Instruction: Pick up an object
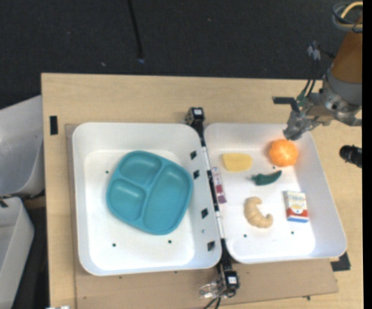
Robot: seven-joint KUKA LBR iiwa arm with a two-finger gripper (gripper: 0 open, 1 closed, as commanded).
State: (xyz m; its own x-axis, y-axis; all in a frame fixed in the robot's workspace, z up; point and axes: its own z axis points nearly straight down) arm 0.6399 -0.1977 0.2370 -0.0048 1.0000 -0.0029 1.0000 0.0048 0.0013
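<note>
Pale wood forms the worktop (141, 89), which carries two shallow white plastic bins side by side. The left bin (93, 243) holds a teal plastic divided plate (149, 192). The right bin (324, 224) holds five small things: a round orange fruit (283, 152) near the far right corner, a flat yellow piece (237, 162) to its left, a small dark green pepper-shaped toy (266, 178) just below the orange, a tan croissant-shaped toy (259, 212), and a small red-and-white carton (296, 206) beside that. The grey pincer (293, 131) hangs at the bin's far right rim, just above the orange fruit; whether it is open or closed cannot be told, and nothing shows held in it.
</note>
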